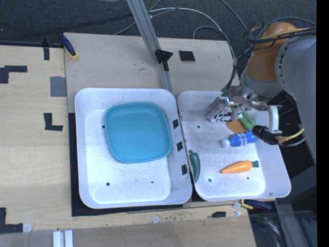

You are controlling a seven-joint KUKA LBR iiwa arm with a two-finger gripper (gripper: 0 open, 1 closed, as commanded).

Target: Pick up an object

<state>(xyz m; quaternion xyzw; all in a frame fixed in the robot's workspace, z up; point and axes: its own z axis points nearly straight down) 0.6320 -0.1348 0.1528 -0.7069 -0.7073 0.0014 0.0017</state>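
In the right bin [205, 138] lie an orange carrot [237, 166], a small blue bottle [240, 139] and a green and orange piece [242, 123] near the bin's right side. A dark green pepper [195, 163] rests on the ridge between the two bins. My gripper [218, 112] hangs over the upper part of the right bin, just left of the green and orange piece and above the bottle. Nothing shows between its fingers.
The left bin [92, 138] holds a blue square plate [138, 131]. A slanted metal pole [149, 32] rises behind the bins. Cables [205, 14] loop over the back of the bench. The arm's grey body with its orange band [267, 55] fills the upper right.
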